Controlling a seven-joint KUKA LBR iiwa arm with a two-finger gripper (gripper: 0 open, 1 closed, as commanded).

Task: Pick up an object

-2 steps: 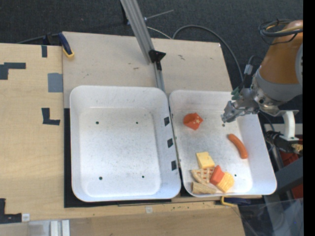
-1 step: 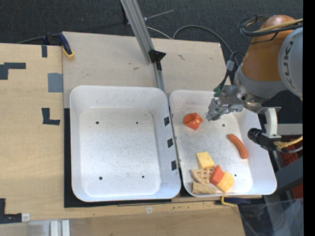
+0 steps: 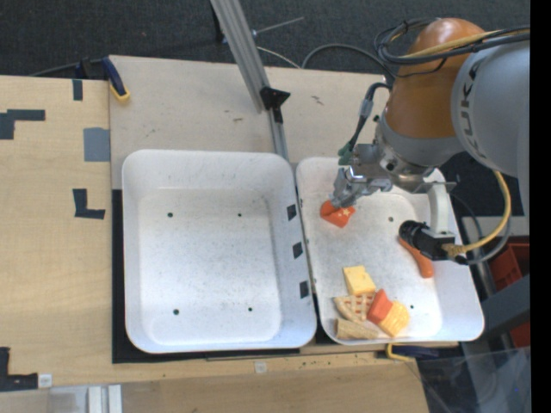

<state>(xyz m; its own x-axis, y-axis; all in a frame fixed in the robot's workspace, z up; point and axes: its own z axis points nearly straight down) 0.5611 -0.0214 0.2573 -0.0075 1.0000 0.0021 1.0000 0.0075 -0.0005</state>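
My gripper (image 3: 345, 194) hangs over the back left part of the right bin (image 3: 461, 317), reaching in from the right. Its tip is right above a small orange-red piece (image 3: 337, 215), touching it or very close; whether the piece is gripped I cannot tell. An orange carrot-like piece (image 3: 423, 261) lies toward the bin's right side. At the front of the bin are a yellow block (image 3: 359, 279), a tan waffle-like piece (image 3: 351, 306), a red-orange piece (image 3: 379, 305) and a yellow-orange piece (image 3: 397, 318) close together.
The left bin (image 3: 138, 256) stands beside the right one, their rims meeting in the middle. A slanted metal pole (image 3: 244, 46) rises behind the bins. A wooden board (image 3: 52, 231) lies to the left of the bench.
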